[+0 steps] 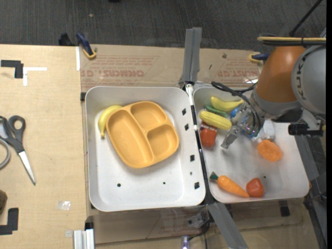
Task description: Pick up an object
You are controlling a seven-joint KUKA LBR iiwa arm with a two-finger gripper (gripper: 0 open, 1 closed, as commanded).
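Grey hand (232, 137) hovers beside corn (216, 120) in right bin (290, 188).

Right bin (290, 191) — far-left corner crowded: banana (226, 104), corn cob (216, 120), a green item half hidden between them, red piece (208, 136) against the left wall. Near edge holds carrot (232, 186) and red tomato (255, 187), just beside each other. Orange fruit (270, 150) sits toward the right wall. Bare floor lies open in the bin's middle, between these groups.

Left bin (140, 191) — orange divided plate (141, 133) and a second banana (107, 117) fill the far half; near half lies open.
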